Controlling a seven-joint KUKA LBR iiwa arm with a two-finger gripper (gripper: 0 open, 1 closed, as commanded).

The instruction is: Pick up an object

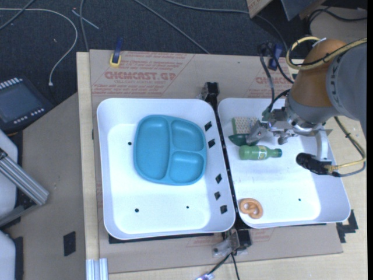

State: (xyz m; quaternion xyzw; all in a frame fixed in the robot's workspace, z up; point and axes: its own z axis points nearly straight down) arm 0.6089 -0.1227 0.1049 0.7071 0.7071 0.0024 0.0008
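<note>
The fingers (pixel 256 134) hang above the right bin's (pixel 303 212) far left part, just over the green bottle (pixel 260 152); whether they are released or clenched cannot be told. Left to right: a blue plate (pixel 170 149) in the left bin (pixel 116 174), then the bottle lying flat, a pretzel (pixel 250 207) nearer. A good grasp likely means descending squarely across the bottle's width.
</note>
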